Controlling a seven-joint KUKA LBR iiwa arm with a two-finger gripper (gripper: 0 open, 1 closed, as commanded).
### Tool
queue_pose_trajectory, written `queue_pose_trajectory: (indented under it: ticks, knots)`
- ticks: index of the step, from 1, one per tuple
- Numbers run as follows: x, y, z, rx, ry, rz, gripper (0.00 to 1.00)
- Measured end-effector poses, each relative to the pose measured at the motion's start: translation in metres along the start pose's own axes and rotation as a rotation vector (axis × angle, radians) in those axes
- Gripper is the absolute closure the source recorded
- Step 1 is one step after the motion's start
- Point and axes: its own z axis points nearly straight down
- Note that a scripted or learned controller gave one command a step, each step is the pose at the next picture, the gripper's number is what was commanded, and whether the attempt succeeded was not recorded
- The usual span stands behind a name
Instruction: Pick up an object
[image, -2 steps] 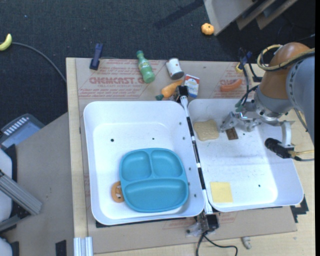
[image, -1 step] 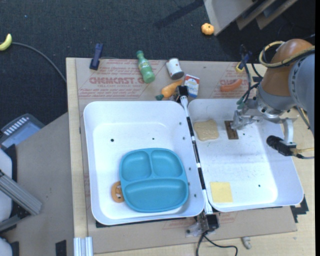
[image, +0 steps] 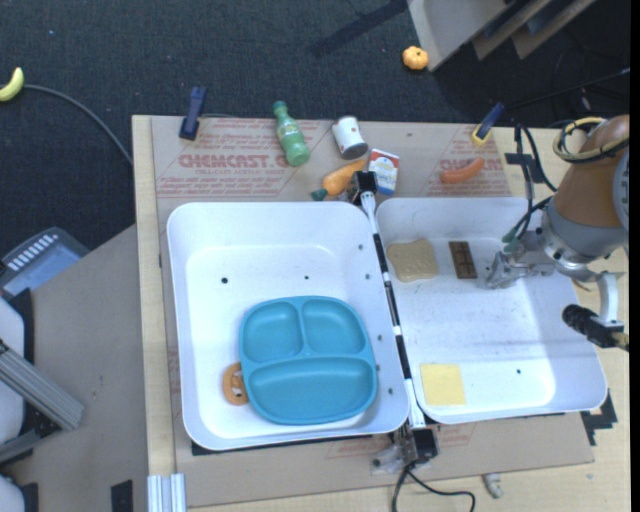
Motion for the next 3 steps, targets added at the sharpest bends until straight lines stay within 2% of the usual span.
queue_pose_trajectory:
  ticks: [1,2,3]
  knots:
    - [0.022,-0.014,-0.055,-0.003,-0.001,-0.001,1.00]
    - [0.022,-0.014,-0.055,-0.002,-0.001,-0.001,0.00]
    - [0.088,0.042,-0.003,-0.008,0.000,-0.002,0.00]
